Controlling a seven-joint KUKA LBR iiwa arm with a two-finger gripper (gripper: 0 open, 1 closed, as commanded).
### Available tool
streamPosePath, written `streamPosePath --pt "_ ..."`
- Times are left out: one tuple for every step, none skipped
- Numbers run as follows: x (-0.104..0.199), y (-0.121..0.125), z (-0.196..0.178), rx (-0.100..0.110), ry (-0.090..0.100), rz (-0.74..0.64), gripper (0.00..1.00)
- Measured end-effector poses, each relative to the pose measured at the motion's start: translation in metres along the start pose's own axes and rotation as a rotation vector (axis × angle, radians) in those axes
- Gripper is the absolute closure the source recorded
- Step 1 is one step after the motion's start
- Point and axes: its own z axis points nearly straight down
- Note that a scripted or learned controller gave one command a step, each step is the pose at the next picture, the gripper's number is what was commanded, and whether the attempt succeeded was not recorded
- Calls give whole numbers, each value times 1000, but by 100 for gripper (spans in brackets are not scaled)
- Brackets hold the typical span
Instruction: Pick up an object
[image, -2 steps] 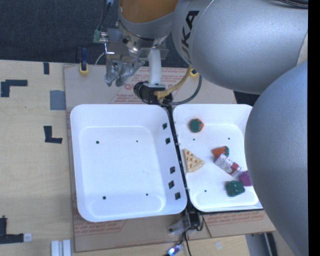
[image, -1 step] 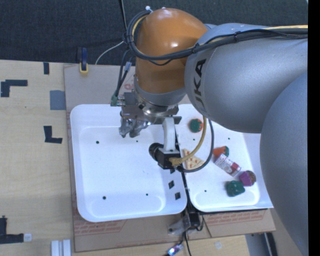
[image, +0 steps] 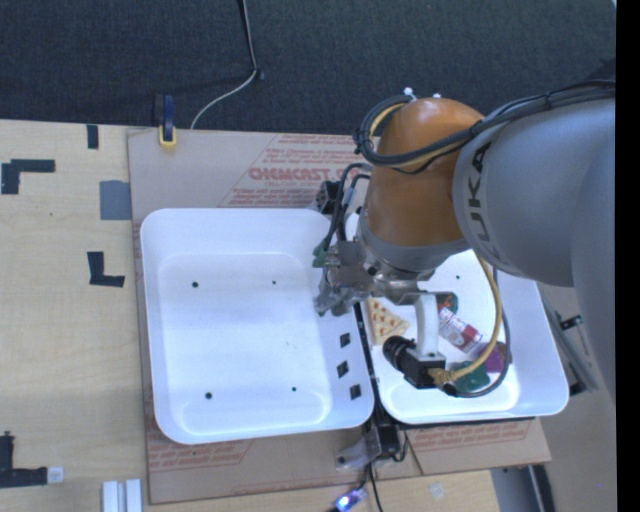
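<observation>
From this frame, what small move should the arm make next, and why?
Probably a short descent into the right bin. The gripper sits near the divide between the two bins, while the objects, a pizza-slice toy and a small red-and-white item, lie in that bin under the wrist. Nothing visibly sits between the fingers.

Two shallow white plastic bins, left (image: 180, 400) and right (image: 545, 395), look smooth and faintly glossy. They sit on a matt brown cardboard sheet (image: 250, 175) over the pale wood-look table (image: 60, 340). The arm's orange band (image: 415, 170) shines glossy.

Left bin (image: 240, 340) beside right bin (image: 535, 380), arm (image: 480, 190) above right bin
</observation>
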Motion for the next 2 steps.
streamPosePath --pt "49 -4 -98 -19 9 -19 100" --pt "42 -30 -149 -15 8 -14 100"
